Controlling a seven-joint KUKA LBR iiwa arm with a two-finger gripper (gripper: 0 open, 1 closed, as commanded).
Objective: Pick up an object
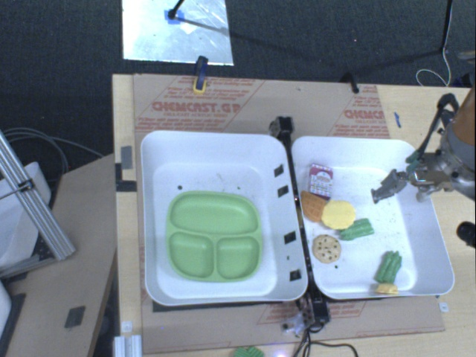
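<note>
Bins side by side on the bench, so going left to right: the left bin (156,199) has a green divided plate (214,235) lying flat in it, one long compartment across the far side and two smaller ones on the near side.

Right bin (439,266) is where all the small stuff is. Near its left wall there's a little red and white packet (320,178), and just below that an orange cracker-looking piece (313,205) with a round yellow chip (338,215) overlapping its right edge. A green pickle-ish toy (356,230) sits touching the yellow one on the lower right. Below those, a chocolate chip cookie (326,248) lies on its own. Further right, toward the near corner, a green corn-type toy with a yellow tip (387,270) sits apart from the rest.

Gripper (388,186) is over the right side of that bin, coming in from the right edge, pointing left. Nothing between its fingers, and it looks spread apart, not touching any of the items.
</note>
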